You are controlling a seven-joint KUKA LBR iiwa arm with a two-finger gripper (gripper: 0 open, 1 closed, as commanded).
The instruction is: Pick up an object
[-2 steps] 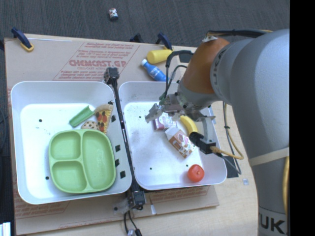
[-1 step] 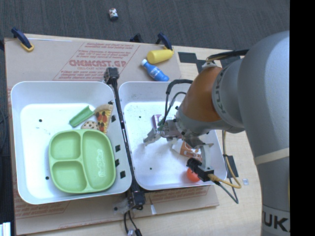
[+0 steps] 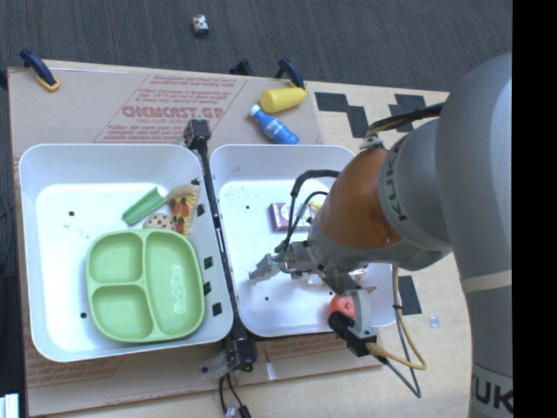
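Note:
My gripper is low inside the right bin, over its white floor left of centre, with the grey and orange arm covering the bin's right half. A small purple object lies just behind the gripper, apart from it. A red-orange piece shows at the wrist's lower edge; I cannot tell whether it is a loose object. Nothing shows in the gripper's grasp.
The left bin holds a green divided plate, a green stick and a pizza-slice toy. A yellow object and a blue bottle lie on the cardboard behind the bins.

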